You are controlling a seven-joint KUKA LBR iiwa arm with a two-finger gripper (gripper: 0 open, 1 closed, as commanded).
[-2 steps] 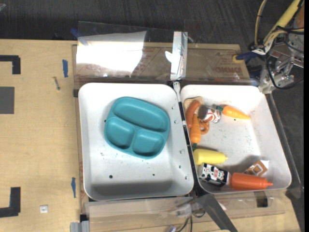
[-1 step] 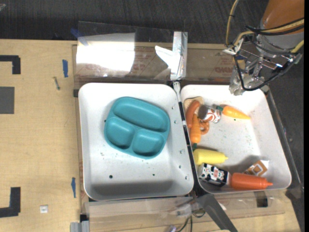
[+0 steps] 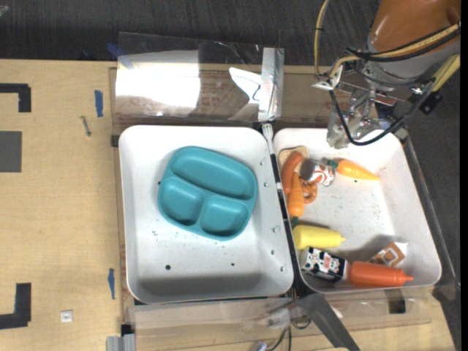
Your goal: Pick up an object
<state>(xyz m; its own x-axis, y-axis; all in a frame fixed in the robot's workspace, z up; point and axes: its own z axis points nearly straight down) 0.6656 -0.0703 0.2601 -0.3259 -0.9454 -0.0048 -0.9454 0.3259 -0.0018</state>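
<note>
Nearest object: toy carrot (image 3: 356, 170) — lying flat near the back wall of the right bin (image 3: 420, 196), tip pointing right.
Gripper: gripper (image 3: 349, 131) hangs over the bin's back edge, just above and left of the carrot, holding nothing; whether it is apart or together I cannot tell.
Other candidates: orange sausage-shaped toy (image 3: 293, 183), yellow bottle (image 3: 318, 235), orange bottle (image 3: 377, 273) — loosely scattered, probably for picking practice.
Left bin: teal divided plate (image 3: 208, 191).
</note>
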